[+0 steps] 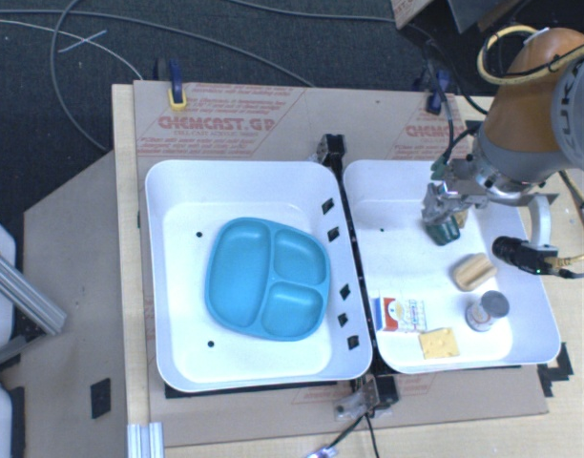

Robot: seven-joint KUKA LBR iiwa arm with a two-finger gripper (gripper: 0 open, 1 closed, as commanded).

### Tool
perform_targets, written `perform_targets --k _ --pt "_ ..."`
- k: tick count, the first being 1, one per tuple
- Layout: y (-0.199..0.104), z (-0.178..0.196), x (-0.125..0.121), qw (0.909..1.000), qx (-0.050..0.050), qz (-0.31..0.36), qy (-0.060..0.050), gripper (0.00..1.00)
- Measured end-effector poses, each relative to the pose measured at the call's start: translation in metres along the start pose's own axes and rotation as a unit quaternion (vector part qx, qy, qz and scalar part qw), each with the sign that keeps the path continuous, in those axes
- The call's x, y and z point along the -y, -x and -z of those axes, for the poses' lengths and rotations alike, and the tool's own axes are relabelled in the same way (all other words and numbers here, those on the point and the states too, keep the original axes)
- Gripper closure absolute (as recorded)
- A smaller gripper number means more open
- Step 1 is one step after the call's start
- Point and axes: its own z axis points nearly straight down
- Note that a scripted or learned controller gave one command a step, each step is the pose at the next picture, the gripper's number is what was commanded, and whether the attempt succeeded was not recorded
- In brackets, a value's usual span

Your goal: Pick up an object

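your gripper (445, 219) sits at a small green thing (448, 230); grip state unclear. likely light, stiff; pinch its sides.

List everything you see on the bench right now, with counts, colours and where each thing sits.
bins: two, white, side by side on the bench
divided plate: one, blue, left bin
tan block: one, right bin, right side
round grey piece: one, right bin, below the tan block
printed card: one, white with red and blue, right bin front
yellow square: one, right bin front edge
green item: one, right bin, at the gripper
gripper: one, grey, over right bin
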Motion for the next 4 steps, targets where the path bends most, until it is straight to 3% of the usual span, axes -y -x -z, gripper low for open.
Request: perform_targets --k 1,4 --pt "0.0 0.018 -0.001 1.0 0.0 0.0 -0.001 1.0" --pt "-0.156 0.045 -0.019 1.0 -0.002 0.003 -0.002 1.0"
